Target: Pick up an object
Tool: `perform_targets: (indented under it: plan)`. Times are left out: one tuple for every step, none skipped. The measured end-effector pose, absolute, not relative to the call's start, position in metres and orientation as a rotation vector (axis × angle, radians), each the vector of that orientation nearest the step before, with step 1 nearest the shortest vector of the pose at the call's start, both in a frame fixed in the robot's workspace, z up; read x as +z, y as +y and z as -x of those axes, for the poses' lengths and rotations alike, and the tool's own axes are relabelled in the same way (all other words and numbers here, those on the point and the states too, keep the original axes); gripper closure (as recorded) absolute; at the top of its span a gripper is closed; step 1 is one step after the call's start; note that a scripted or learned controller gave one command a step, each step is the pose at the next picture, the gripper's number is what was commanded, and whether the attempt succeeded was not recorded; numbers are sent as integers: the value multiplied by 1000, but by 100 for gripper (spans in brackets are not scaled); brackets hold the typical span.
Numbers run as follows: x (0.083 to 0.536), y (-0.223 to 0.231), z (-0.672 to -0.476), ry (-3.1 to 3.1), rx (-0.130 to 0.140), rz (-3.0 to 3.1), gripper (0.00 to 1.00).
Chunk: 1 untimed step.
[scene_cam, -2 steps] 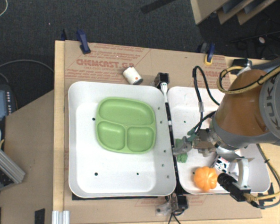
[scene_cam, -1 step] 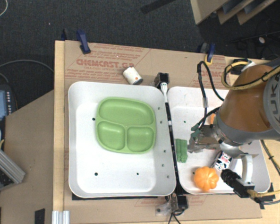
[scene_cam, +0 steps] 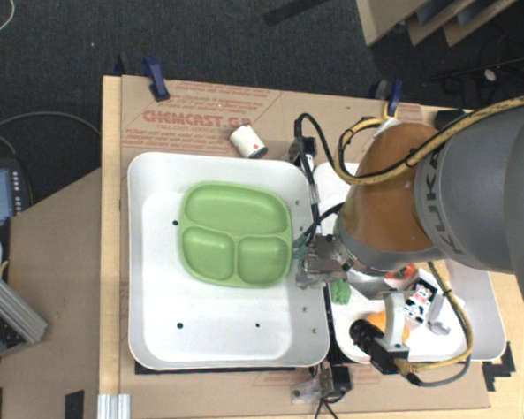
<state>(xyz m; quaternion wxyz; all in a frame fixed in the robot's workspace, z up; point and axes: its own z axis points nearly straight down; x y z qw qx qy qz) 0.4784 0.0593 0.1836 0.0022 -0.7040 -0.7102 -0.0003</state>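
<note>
hovering at the right edge of the green three-compartment plastic plate (scene_cam: 236, 234) in the left shallow white bin (scene_cam: 149, 321), the gripper (scene_cam: 312, 262) is too obscured to tell its state. centring on the plate's rim before closing should help.

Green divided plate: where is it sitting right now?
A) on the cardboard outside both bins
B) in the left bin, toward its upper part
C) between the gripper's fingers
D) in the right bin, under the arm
B. The green divided plate lies flat on the floor of the left bin, in its upper half, with its right edge close to the bin wall nearest the arm.
</note>
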Motion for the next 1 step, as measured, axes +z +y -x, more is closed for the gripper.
perform_targets:
  plan:
    - [185,-18,-479,-2213,4,2230,100]
